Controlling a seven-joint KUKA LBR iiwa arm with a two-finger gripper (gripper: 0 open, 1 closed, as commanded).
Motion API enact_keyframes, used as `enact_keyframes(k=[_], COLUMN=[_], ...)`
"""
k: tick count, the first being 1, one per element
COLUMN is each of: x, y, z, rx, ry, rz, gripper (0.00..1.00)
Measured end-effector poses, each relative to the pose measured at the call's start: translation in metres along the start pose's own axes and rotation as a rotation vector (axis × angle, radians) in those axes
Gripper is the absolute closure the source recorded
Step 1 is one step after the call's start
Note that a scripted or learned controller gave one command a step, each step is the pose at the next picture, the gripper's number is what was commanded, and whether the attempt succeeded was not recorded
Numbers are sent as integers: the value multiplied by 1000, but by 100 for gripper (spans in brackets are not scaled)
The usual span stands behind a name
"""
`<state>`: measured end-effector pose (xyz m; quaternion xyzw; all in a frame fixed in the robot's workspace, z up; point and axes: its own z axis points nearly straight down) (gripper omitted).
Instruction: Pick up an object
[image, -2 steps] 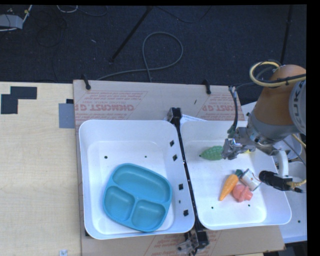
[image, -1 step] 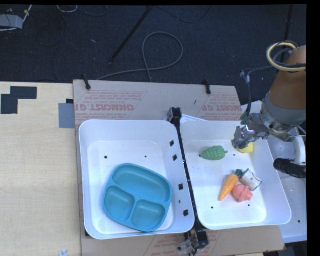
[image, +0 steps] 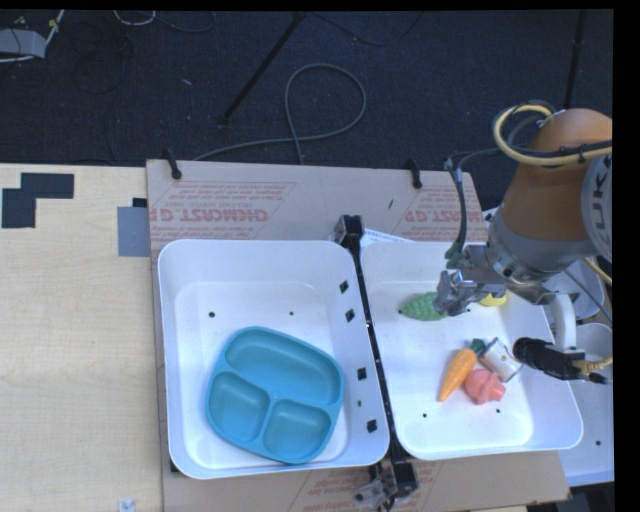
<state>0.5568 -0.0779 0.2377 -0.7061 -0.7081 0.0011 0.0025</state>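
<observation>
Overhead slanted view of the bench. The arm (image: 555, 180), grey with an orange band, enters from the right of the frame and reaches down into the right bin (image: 430, 435). The gripper (image: 455, 293) sits low in the upper middle of that bin, just right of a green item (image: 422, 307); they appear to touch, but whether the item lies between the fingers cannot be told, nor how far the fingers are spread. A yellow item (image: 493, 297) shows just right of the gripper, partly hidden by the wrist. Lower in the same bin lie a carrot (image: 457, 371), tilted, and a pink item (image: 484, 387) just beside it, with a small grey-white piece (image: 497, 358) above them. The left bin (image: 190, 270) holds a blue plate (image: 274, 393) with three compartments, at lower centre.
</observation>
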Motion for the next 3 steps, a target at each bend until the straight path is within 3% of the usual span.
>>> enact_keyframes(k=[1, 3], x=[50, 161], y=[-18, -24], z=[9, 18], rx=[1, 1], ry=[0, 0], rz=[0, -2], gripper=[100, 100])
